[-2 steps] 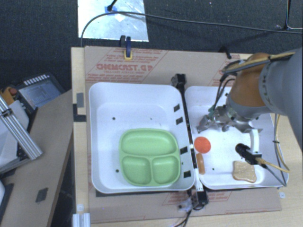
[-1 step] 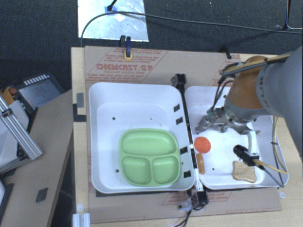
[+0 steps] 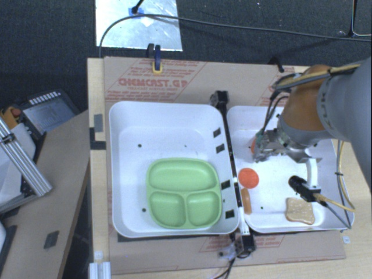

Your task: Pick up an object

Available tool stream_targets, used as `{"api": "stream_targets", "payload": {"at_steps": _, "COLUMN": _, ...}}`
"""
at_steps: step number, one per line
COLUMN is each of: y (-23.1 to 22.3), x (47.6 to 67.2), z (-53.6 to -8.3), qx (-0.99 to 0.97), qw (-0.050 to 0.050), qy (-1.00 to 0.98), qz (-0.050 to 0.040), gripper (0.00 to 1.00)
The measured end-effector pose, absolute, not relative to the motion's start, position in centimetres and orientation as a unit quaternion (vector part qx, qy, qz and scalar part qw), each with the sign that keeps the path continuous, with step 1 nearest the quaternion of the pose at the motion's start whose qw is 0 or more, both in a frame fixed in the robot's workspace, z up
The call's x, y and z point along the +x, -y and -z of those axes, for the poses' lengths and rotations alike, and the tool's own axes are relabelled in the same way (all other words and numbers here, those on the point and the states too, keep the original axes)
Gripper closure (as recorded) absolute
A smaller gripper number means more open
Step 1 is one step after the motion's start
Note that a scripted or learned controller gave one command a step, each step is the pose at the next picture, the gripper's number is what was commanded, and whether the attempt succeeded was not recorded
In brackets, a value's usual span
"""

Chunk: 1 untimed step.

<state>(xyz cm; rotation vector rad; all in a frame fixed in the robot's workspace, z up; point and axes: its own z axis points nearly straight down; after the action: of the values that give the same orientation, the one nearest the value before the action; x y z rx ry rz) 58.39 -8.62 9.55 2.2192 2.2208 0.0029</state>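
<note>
Reaching in from the right edge of the frame, the claw is sitting low over the upper left part of the right bin, close to that bin's left wall. Whether it is open or closed cannot be told from this angle, and nothing can be seen held in it. The grey arm is stretching across the upper right of the frame, with its orange band showing just above the wrist.

Three loose things are lying in the right bin. An orange ball is resting just below the claw and slightly to its left, apart from it. A sausage is lying lengthwise along the left wall, just below the ball. A toast slice is lying near the bin's lower right corner, well apart from the ball and sausage.

The left bin is filling the middle of the frame. A green plate with three compartments is sitting flat in its lower right part, near the wall shared with the right bin.

Both bins are standing side by side on a cardboard sheet with red print, which is lying on the desk. A yellow and blue clamp is gripping the sheet's top edge. A silver panel is lying above it, at the top of the frame.
</note>
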Motion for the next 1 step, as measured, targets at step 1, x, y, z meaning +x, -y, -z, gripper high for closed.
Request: {"api": "stream_targets", "payload": {"at_steps": 1, "y": 8.46, "x": 59.12, "z": -14.07, "qx": 0.706, "qw": 0.002, "qy": -0.708, "qz": -0.0018, "gripper": 1.00}}
